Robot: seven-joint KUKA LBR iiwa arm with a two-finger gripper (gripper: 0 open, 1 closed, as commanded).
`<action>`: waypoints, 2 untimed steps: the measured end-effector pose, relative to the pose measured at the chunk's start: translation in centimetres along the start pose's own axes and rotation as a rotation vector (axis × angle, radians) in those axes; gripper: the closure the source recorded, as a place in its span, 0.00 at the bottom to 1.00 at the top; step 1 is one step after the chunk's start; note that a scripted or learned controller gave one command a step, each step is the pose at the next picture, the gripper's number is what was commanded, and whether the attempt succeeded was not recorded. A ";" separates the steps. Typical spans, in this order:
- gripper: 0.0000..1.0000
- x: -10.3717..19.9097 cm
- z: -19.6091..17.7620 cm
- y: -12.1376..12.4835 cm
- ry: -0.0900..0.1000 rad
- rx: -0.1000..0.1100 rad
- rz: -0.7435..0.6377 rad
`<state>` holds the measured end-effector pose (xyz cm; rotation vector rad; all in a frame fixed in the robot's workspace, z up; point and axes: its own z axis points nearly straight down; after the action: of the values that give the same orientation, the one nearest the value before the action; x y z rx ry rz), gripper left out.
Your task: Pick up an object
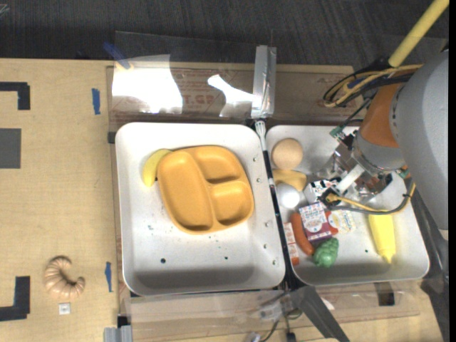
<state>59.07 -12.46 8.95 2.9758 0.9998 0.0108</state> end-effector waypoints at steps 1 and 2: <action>0.00 3.3 -4.6 1.7 -0.005 0.003 -0.275; 0.00 0.7 0.3 -1.0 -0.003 0.003 -0.277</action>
<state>59.02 -11.28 8.68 2.8102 1.4019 0.0043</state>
